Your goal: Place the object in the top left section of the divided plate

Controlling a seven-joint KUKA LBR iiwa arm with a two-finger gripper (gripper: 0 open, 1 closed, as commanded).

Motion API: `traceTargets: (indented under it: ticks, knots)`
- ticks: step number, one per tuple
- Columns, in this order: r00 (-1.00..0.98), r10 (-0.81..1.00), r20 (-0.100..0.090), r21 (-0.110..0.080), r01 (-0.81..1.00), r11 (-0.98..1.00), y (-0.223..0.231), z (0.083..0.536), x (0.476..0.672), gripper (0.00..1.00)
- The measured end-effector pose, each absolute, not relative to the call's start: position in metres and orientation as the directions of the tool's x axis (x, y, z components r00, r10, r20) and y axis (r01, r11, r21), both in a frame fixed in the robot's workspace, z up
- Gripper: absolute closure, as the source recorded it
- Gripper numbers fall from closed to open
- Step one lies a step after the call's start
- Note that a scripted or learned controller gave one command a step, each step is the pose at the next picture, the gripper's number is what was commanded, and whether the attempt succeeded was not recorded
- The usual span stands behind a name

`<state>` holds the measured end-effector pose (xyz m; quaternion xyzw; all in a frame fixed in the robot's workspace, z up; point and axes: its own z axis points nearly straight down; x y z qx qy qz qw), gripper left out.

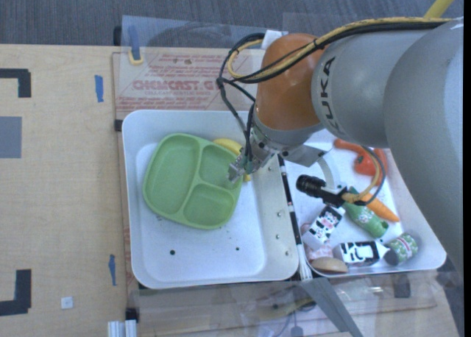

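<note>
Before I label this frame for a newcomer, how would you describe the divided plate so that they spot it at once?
Start at the left white bin of the two side by side. The divided plate lies in its upper half, just left of the pincer. It is the one pale green thing there, rounded and split into three sections, unlike the small toys crowding the right bin.

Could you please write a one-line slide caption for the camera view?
KUKA arm's gripper at the green divided plate's right rim, a yellow object beside it.

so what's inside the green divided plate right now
The green divided plate shows bare compartments where visible. The hand hangs over its right edge, with a yellow object beside it; the arm covers that corner, so what lies beneath is unclear.
</note>
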<state>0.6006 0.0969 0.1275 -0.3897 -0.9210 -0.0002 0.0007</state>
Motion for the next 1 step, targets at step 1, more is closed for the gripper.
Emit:
traceTargets:
  ticks: [1]
  knots:
    - [-0.789,0.615,0.002,0.000,0.615,0.789,0.1151,0.1475,0.5709,1.00]
